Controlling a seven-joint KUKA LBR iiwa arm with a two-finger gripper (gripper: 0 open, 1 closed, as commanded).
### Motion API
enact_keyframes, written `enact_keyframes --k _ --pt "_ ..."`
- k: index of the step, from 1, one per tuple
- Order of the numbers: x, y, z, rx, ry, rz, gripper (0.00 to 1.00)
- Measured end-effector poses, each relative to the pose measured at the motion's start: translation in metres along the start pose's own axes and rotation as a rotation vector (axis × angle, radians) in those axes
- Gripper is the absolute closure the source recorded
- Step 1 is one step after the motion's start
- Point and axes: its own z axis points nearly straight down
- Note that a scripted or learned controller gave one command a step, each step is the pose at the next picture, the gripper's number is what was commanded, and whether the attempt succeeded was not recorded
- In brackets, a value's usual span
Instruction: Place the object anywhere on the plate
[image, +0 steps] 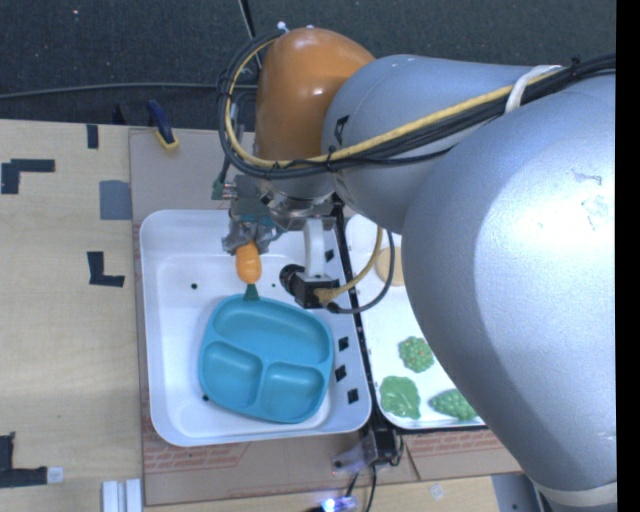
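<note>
A blue plate with three compartments lies in the left white bin. Just past the plate's far rim hangs an orange carrot with a green tip pointing down toward that rim. My gripper is directly above the carrot and is shut on its upper end. The grey arm with its orange band comes in from the right and hides the far right part of the bin.
Three green leafy pieces lie in the right bin, which the arm largely covers. Black cables and a connector hang beside the carrot over the divider between the bins. A blue clamp sits at the bench's far edge.
</note>
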Motion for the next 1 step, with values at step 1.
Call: enact_keyframes --k 1 --pt "-0.0033 0.0010 -0.0011 -0.002 -0.001 0.004 0.00"
